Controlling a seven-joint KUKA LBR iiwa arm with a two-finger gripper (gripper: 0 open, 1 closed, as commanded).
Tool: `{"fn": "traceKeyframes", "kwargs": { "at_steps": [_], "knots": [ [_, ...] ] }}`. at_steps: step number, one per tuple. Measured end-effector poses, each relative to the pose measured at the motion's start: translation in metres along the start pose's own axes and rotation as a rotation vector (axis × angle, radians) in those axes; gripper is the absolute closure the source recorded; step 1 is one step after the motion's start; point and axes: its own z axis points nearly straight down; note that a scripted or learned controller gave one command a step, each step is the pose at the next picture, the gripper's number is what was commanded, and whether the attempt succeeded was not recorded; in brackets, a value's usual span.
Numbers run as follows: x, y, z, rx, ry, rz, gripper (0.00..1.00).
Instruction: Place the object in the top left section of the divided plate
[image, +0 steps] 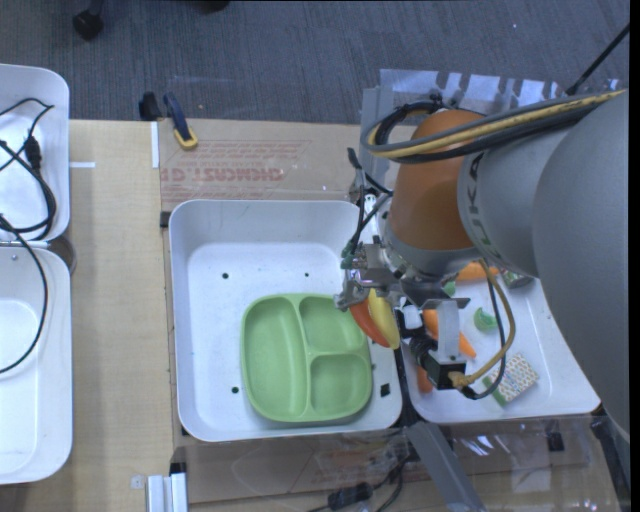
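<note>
A light green divided plate (300, 365) lies in the left white bin (200, 300), toward its front right. It has one long section on its left and two smaller ones on its right. My gripper (362, 296) hovers over the plate's upper right rim, near the wall between the bins. It is shut on an orange and yellow object (378, 318), which sticks out from between the fingers toward the front right. The wrist and its orange band (435, 190) hide the top of the gripper.
The right bin (560, 360) holds orange pieces (462, 345), a small green item (484, 320) and a speckled square pad (516, 378). Cables loop from the wrist over that bin. A blue and yellow tool (180, 125) lies on the bench at the back.
</note>
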Motion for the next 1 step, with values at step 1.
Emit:
{"fn": "traceKeyframes", "kwargs": {
  "at_steps": [1],
  "knots": [
    [-0.0001,0.0001,-0.0001,0.000,0.000,0.000,0.00]
  ]
}}
